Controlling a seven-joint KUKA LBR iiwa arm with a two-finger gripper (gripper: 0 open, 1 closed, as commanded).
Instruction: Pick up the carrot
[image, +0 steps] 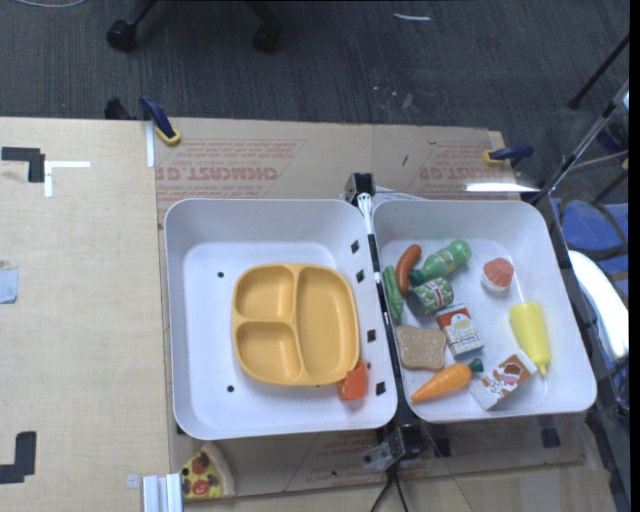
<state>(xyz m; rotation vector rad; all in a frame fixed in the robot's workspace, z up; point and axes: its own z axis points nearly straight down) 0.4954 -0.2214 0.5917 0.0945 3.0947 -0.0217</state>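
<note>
We found the carrot (442, 382) lying flat near the 6 o'clock edge of the right bin (556, 262), pointed tip toward 8 o'clock, stub toward 2 o'clock. It touched the bread slice (421, 347) at 11 o'clock and lay just beside a small carton (503, 380) at 3 o'clock. No claw had entered the frame, so we could not tell its state.

We judged the approach not yet begun. We would come straight down on the thick end, fingers closing across the narrow axis, clear of bread and carton.

The carrot looked like smooth orange plastic, tapered and round, likely to roll or squirt from a pinch near the tip. The bin wall was glossy white. In the left bin (180, 300) sat a yellow three-compartment plate (297, 324), matte, with an orange piece (353, 384) touching its 5 o'clock rim.
</note>
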